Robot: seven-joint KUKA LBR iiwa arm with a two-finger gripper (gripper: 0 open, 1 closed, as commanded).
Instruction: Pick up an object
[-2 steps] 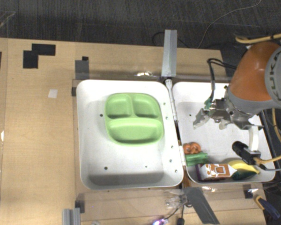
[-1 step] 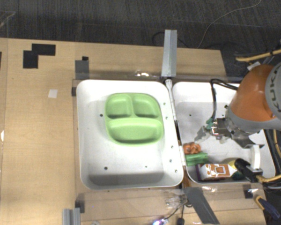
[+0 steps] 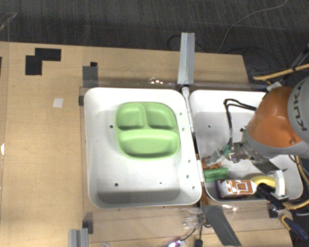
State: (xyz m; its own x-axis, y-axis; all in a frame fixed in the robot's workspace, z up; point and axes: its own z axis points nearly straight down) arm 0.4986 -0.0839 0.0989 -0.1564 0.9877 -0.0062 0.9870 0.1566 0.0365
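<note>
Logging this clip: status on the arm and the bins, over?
Gripper low in right bin, fingers obscured. Nothing seen held. Objects clustered at near wall: green item, orange box. Green tray in left bin.

Divided tray (image 3: 146, 128) in left bin (image 3: 100, 153); carton (image 3: 236, 188), banana (image 3: 265, 180) at right bin's (image 3: 211, 109) near edge

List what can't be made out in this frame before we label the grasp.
- Gripper, camera view: the orange band and wrist cover it, so its state can't be read.
- Small items at the right bin near wall, around the green object: crowded, too small to identify.
- Yellow object: partly behind the arm.
</note>
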